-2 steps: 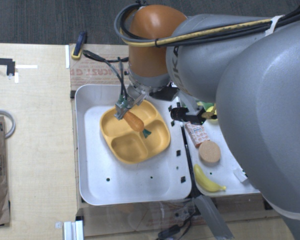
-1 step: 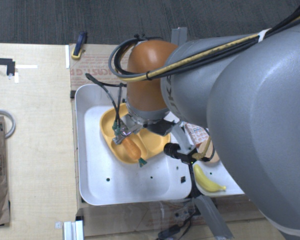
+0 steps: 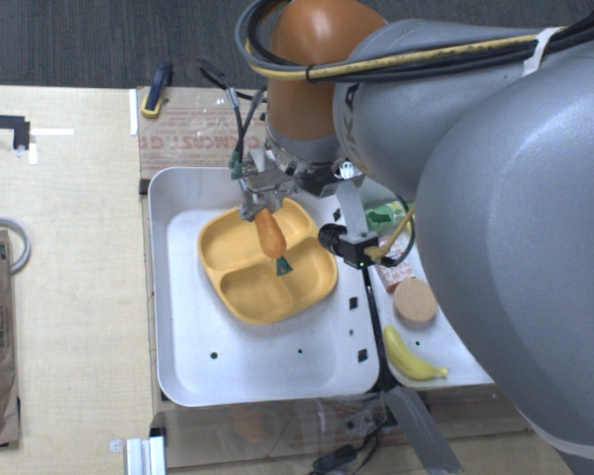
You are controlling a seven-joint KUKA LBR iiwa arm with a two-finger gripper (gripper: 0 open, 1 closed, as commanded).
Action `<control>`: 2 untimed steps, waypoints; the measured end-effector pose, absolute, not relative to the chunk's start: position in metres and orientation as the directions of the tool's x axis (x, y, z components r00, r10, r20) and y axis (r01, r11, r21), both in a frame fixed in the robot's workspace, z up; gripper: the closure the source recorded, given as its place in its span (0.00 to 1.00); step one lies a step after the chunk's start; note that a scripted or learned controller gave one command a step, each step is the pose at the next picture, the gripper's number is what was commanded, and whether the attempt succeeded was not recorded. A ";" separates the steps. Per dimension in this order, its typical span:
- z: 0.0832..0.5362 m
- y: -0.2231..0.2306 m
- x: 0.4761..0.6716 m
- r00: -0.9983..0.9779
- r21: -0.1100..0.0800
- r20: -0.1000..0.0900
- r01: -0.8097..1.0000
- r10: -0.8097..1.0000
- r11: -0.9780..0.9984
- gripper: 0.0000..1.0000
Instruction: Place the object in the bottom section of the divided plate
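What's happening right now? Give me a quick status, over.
Gripper shut on toy carrot. Carrot hangs over yellow divided plate, bottom section not yet reached. Nothing in the way.

Glossy yellow plastic plate [image 3: 267,275]; smooth white bin [image 3: 178,315]; matt wood bench [image 3: 69,265].

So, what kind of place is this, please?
Probably a robotics lab bench, not a kitchen: a grey arm reaches over white bins holding toy food, a carrot above a yellow divided plate and a banana.

Right bin [image 3: 455,362] largely behind arm [image 3: 495,166]
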State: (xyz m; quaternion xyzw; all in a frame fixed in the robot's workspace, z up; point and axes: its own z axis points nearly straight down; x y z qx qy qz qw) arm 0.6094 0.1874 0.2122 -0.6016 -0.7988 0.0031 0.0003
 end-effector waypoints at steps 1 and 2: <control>0.184 0.205 0.570 0.022 -0.008 -0.005 1.000 1.000 -0.022 1.00; 0.246 0.131 0.549 0.144 -0.006 -0.006 0.990 0.990 -0.144 1.00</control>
